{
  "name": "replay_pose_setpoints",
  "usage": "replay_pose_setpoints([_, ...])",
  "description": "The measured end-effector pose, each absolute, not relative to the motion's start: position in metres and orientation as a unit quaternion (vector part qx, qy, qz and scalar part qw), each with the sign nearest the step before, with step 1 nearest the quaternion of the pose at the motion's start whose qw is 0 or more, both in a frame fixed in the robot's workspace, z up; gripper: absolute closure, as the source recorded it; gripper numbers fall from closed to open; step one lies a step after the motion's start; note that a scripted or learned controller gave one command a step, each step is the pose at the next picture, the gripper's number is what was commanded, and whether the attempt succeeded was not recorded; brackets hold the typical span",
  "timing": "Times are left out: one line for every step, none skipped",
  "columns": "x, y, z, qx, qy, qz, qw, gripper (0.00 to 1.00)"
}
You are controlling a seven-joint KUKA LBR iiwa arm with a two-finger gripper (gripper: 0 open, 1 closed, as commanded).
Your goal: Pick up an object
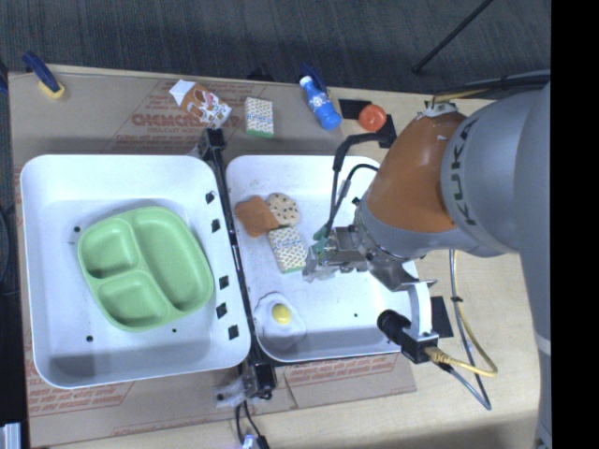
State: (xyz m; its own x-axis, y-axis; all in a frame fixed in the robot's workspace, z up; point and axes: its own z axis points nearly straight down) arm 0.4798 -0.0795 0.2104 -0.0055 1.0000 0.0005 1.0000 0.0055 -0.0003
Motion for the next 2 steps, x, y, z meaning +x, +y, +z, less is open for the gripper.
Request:
replay_pose_setpoints([0.476,-0.099,0.205,-0.706,-0.709,0.0010,0.002,1.00])
replay_pose_setpoints([0.476,-0.156,0.209,-0.706,-0.708,0.0005,0.000,1.00])
